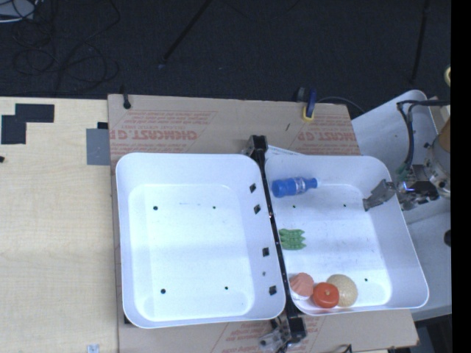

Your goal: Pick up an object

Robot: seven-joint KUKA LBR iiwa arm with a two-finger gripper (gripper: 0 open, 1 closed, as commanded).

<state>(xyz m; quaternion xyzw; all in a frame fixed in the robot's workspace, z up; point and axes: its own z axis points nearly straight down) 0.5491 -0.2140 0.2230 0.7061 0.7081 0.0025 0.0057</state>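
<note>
The hand (383,195) hangs over the right rim of the right bin (401,234), reaching in from the right; whether it is released or clenched, I cannot tell. The cardboard sheet (221,123) under both bins carries red printing, upside down, too faint to make out. The left bin (132,248) sits beside the right one. In the right bin lie a blue bottle (293,187) near the top, a green piece (291,239) mid-left, and pink (301,283), red (325,295) and tan (344,288) round things clustered at the bottom.
</note>
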